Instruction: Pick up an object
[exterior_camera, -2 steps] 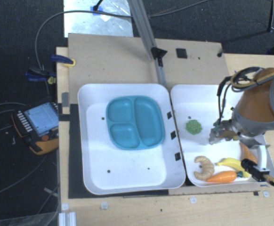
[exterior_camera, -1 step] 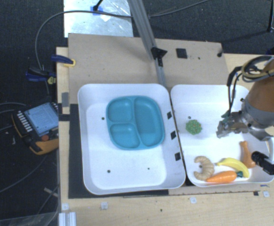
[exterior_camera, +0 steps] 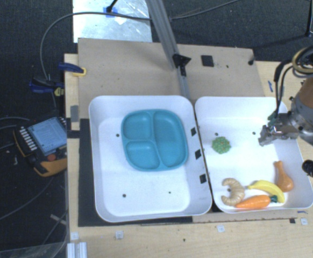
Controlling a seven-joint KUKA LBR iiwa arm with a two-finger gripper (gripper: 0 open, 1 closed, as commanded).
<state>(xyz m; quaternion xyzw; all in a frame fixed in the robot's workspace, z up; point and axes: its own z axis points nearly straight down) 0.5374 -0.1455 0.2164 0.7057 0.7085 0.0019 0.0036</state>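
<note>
The right bin (exterior_camera: 237, 109) holds several toy foods. A green broccoli piece (exterior_camera: 220, 144) lies near its middle. Along the front edge sit a tan croissant (exterior_camera: 232, 190), an orange carrot (exterior_camera: 253, 201), a yellow banana (exterior_camera: 268, 188) and a brown drumstick (exterior_camera: 283, 176). My gripper (exterior_camera: 268, 135) hangs over the right side of this bin, to the right of the broccoli and above the drumstick. Nothing shows between its fingers.
The left bin (exterior_camera: 105, 160) carries a blue divided plate (exterior_camera: 154, 138). A grey pole (exterior_camera: 164, 31) slants over the bench behind the bins. Cables, clamps and a handheld controller (exterior_camera: 43, 144) lie on the floor at the left.
</note>
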